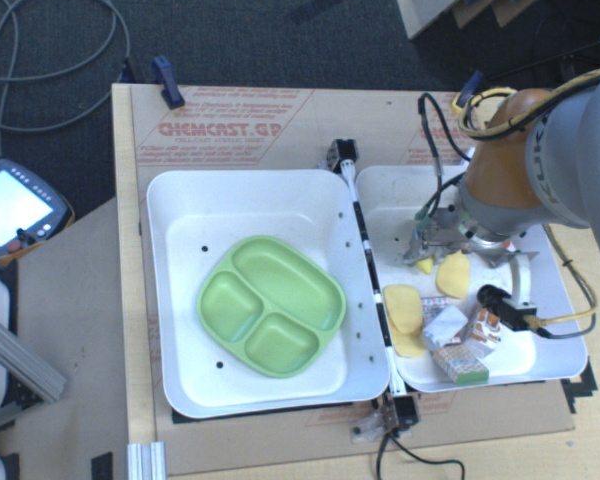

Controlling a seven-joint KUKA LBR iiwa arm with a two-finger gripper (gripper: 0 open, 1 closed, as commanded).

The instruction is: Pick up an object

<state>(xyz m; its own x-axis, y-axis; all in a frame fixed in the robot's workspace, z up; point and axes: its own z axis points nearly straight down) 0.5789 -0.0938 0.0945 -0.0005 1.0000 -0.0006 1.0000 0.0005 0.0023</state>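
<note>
My gripper (426,244) hangs low in the right bin (400,193), near its left wall. Just below it lies a small yellow piece (423,265); whether the gripper touches it cannot be told. A rounded yellow object (454,274) rests to the right of that piece. A larger pale yellow object (404,310) lies by the bin's left wall, nearer the front. Beside it sits a crumpled white, red and green packet (460,346).
The left bin (180,218) holds a green divided plate (271,305) at its middle. A black clamp (342,153) sits at the back where the two bins meet. The grey and orange arm (525,158) covers the right bin's back right part.
</note>
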